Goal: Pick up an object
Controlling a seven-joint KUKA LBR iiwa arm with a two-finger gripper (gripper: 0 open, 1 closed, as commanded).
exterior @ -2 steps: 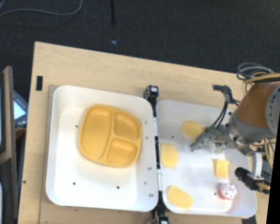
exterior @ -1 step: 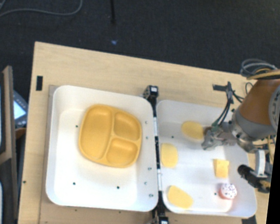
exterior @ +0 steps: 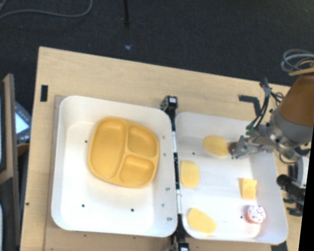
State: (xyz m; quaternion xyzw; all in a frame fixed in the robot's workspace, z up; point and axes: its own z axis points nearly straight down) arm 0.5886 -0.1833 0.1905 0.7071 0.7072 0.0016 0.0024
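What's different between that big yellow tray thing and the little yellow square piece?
The yellow tray is far larger than the yellow square piece. The tray has rounded corners and three compartments; the square piece is a plain block with sharp corners. The tray lies in the left bin, the square piece in the right bin. Both are yellow.

text: none legible | labels: none | brands: none | numbers: none | signs: none
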